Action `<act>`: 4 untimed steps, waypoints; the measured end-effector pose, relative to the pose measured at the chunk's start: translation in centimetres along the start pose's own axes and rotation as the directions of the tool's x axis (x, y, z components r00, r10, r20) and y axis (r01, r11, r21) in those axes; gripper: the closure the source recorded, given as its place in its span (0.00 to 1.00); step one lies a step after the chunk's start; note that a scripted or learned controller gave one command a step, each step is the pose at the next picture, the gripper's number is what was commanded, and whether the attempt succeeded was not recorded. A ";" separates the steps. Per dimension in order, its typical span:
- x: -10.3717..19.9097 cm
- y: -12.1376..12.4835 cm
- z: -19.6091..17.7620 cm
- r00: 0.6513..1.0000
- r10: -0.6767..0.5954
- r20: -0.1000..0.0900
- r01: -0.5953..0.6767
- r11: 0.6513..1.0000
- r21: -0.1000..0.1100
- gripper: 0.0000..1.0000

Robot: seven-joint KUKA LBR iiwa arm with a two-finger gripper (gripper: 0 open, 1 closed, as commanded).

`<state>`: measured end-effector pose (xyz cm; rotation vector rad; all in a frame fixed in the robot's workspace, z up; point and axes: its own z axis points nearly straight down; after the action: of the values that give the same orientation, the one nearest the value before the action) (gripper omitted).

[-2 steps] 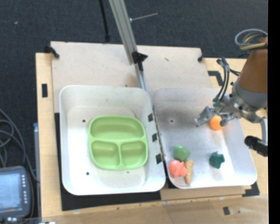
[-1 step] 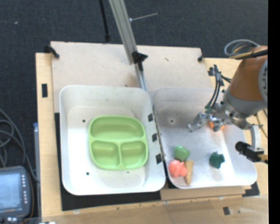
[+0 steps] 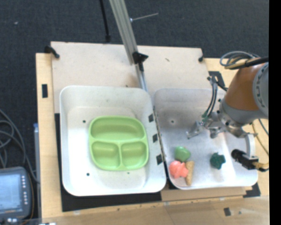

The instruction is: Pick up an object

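My gripper (image 3: 201, 130) hangs over the middle of the right bin (image 3: 178, 104), with nothing visibly held in it. Toward the bin's front lie a light green piece (image 3: 182, 153), a pink piece (image 3: 178, 169) and a tan stick-shaped piece (image 3: 190, 172), clustered and touching one another. A dark green piece (image 3: 218, 161) sits apart to their right. The gripper is above and behind these objects, apart from all of them.
The left bin (image 3: 75, 125) holds a green divided plate (image 3: 118, 143). A slanted metal pole (image 3: 126, 32) rises from behind the bins' shared wall. Cables and a black fitting (image 3: 243, 159) hang off the arm at the right bin's right rim.
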<state>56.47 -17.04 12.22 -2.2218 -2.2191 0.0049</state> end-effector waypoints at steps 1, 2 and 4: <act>-0.1 0.2 -1.4 1.000 0.005 0.000 -0.005 1.000 -0.008 1.00; -0.1 0.1 -5.8 1.000 0.000 0.001 0.000 1.000 -0.010 1.00; 4.0 1.4 -10.3 1.000 -0.008 -0.001 0.008 1.000 -0.007 1.00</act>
<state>57.94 -13.05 22.52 -2.2153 -2.2308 -0.0044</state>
